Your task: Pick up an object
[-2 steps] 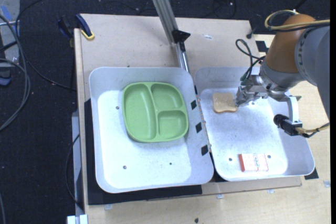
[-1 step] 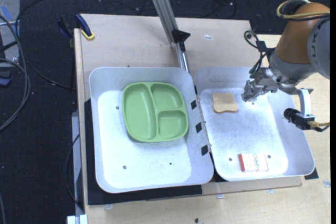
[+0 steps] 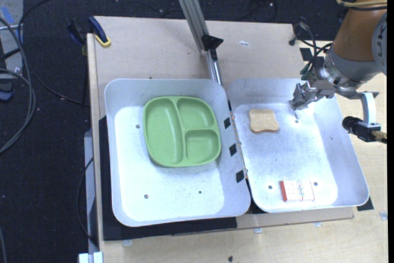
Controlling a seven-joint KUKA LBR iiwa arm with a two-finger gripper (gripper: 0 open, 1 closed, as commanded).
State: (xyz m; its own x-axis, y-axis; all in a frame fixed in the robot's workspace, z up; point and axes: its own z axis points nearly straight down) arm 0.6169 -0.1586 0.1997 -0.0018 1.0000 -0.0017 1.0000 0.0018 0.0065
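A tan slice of toast lies in the upper left part of the right bin. Near that bin's front edge rests a small red and white packet. My gripper hangs over the bin's upper right area, to the right of the toast and apart from it. Nothing shows between its tips.
The left bin holds a green divided plate with three compartments. A metal pole slants from the top down to the seam between the bins. The wooden bench runs behind both bins.
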